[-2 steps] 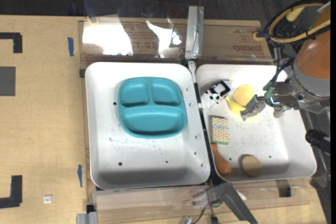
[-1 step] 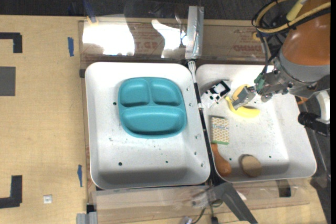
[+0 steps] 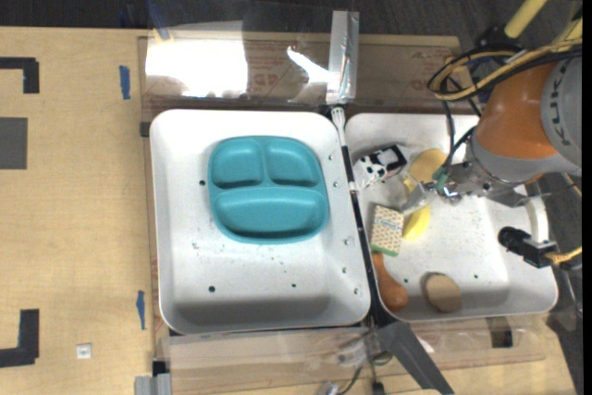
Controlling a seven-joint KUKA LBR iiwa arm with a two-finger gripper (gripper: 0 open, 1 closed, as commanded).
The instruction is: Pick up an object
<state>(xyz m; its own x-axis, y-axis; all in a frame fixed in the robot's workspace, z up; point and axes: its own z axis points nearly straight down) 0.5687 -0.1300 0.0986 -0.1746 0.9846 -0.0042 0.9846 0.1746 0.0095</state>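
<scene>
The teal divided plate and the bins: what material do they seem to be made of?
The teal divided plate looks like moulded plastic with a smooth matte finish: uniform colour, rounded compartment edges. The left bin and the right bin look like white plastic, slightly glossy, with rounded corners and dark specks; painted metal is possible.
</scene>
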